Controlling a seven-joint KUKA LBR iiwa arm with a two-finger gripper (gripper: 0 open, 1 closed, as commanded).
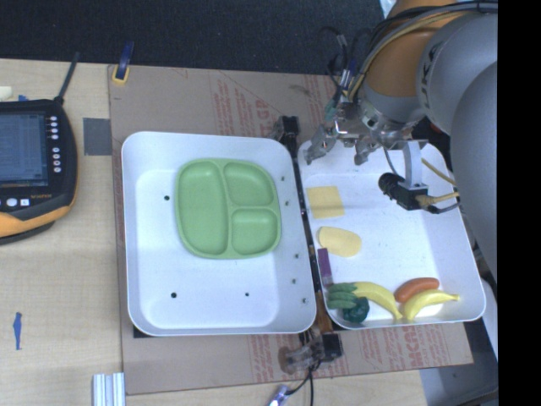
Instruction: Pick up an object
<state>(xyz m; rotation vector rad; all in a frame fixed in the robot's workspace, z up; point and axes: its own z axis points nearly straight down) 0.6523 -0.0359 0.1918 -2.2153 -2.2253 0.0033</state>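
A wooden bench (59, 311) carries a brown cardboard sheet (211, 100) on which two white bins sit side by side, with a handheld control pad (30, 167) off to the left and dark floor (186, 11) beyond. The left bin (152, 303) holds a green divided plate (226, 207); the right bin (439, 252) holds a yellow square (325, 201), a pale oval piece (340, 241), two bananas (378, 297), a red sausage (417, 288) and a green vegetable (348, 305) along its near edge. The gripper (342, 149) hangs over the right bin's far corner, fingers spread and holding nothing

Grey arm (461, 66), orange band, black cables.
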